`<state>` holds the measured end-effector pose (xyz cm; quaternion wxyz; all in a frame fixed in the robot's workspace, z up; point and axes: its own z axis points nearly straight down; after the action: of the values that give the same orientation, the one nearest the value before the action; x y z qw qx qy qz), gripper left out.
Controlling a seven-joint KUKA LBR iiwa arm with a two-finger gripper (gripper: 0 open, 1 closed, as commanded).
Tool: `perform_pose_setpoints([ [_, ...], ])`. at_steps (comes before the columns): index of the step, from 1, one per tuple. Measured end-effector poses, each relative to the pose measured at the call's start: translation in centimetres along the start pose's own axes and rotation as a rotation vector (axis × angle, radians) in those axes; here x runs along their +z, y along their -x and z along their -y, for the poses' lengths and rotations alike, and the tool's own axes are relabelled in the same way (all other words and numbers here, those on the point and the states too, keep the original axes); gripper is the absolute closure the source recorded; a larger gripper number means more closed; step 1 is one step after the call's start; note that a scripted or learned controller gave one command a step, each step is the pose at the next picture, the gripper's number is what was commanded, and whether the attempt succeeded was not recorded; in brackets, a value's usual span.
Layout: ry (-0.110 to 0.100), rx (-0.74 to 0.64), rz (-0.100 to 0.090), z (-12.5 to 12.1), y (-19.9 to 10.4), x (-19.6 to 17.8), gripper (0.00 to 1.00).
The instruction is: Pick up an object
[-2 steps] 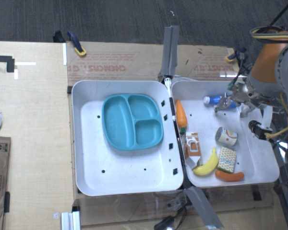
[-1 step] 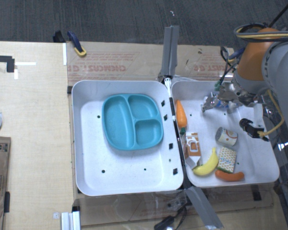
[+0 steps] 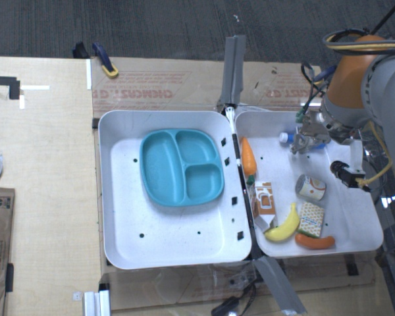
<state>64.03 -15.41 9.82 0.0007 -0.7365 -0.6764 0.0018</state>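
The two-finger gripper (image 3: 307, 141) is seen low over the far part of the right white bin (image 3: 355, 242), beside a small blue-and-white object (image 3: 286, 137); whether anything is gripped cannot be told. An orange carrot (image 3: 248, 157), a yellow banana (image 3: 284, 225), a small can (image 3: 311, 187) and a red sausage (image 3: 315, 241) are spread across this bin. A blue divided plate (image 3: 182, 167) is set in the left white bin (image 3: 118, 242).

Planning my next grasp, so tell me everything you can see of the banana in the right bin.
The banana is yellow, curved and looks like smooth plastic. It lies flat near the right bin's front edge, one end pointing up, the other tucked against the orange-and-white carton. Its right side touches the patterned packet. The pincer is well away from it, further back.
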Motion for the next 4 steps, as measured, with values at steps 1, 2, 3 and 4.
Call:
perform_pose_setpoints([
  [1, 0.004, -0.037, 0.0, -1.7, -3.2, -10.6, 1.0],
  [2, 0.001, 0.006, -0.001, 0.9, -2.8, -11.7, 1.0],
  [3, 0.001, 0.006, -0.001, 0.9, -2.8, -11.7, 0.0],
  [4, -0.002, 0.003, 0.0, 0.8, -2.7, -12.4, 1.0],
])
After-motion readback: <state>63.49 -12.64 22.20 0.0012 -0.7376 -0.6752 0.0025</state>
